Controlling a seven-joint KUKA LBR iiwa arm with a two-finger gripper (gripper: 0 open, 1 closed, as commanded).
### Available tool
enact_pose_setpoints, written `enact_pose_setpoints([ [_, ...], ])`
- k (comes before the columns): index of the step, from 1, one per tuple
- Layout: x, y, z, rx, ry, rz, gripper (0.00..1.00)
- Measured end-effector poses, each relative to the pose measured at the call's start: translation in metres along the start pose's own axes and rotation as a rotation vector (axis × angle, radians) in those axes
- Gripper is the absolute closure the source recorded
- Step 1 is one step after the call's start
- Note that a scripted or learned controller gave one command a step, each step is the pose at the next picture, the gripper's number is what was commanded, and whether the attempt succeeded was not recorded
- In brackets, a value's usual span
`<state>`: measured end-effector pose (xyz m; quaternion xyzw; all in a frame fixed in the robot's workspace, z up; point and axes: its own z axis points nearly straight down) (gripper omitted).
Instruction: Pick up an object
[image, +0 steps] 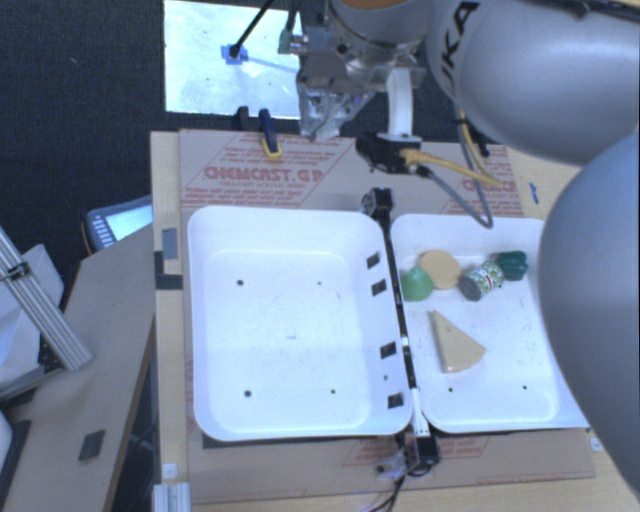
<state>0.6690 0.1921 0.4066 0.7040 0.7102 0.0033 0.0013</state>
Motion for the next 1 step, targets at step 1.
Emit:
enact_pose_setpoints([
  [1, 0.0402, -0.0003, -0.1381, -0.011, 0.004, 0.000, 1.00],
])
